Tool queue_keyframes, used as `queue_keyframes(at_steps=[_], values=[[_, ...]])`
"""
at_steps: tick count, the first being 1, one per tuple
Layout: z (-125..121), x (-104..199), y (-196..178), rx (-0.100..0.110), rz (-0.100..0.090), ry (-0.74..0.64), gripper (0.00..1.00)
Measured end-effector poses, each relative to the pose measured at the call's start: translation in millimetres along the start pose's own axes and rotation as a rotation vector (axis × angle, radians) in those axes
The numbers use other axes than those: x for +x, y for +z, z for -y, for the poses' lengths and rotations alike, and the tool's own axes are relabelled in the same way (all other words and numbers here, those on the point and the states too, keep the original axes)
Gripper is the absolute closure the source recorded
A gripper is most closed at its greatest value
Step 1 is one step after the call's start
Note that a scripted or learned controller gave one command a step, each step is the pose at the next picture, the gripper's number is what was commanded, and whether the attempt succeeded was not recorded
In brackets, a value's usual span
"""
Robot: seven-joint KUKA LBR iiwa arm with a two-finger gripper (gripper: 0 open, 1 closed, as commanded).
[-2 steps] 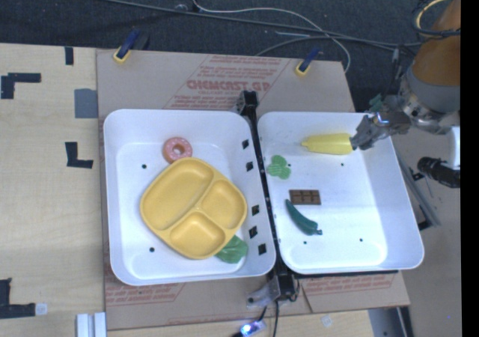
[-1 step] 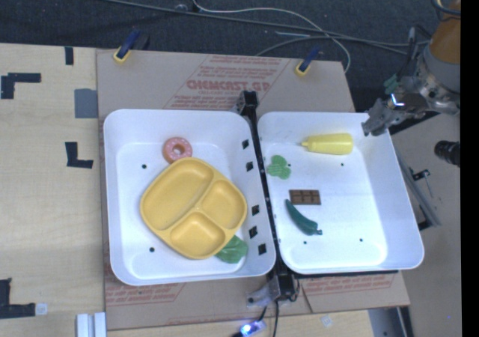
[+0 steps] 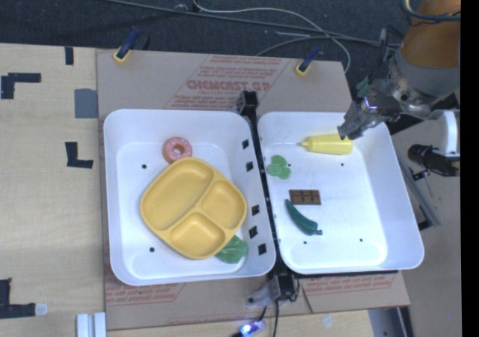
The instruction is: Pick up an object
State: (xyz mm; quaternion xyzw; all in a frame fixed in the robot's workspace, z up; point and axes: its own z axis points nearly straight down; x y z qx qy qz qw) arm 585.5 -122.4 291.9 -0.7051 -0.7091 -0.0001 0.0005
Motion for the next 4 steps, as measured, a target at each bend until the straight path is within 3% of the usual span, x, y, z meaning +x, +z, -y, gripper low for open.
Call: queue_keyframes(at_steps=[4], values=[[18.9,206.2,70.9,0.004,0.001,0.000,1.00]])
